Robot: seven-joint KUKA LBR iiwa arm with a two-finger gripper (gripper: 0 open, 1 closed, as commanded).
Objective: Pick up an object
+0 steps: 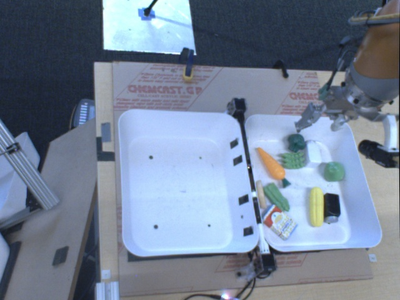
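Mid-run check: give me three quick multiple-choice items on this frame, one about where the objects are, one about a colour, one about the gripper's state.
1. Which bin holds the objects?
A. the left bin
B. the right bin
C. both bins

2. What colour is the carrot-shaped toy?
A. orange
B. blue
C. purple

3. How is the gripper now?
A. shut on the carrot
B. open above the far end of the right bin, holding nothing
C. resting in the left bin

Key: 1 B, the carrot, the yellow corn and the green ball all lie in the right bin. 2 A, the carrot is orange. 3 B, the gripper has its fingers spread, with nothing between them.
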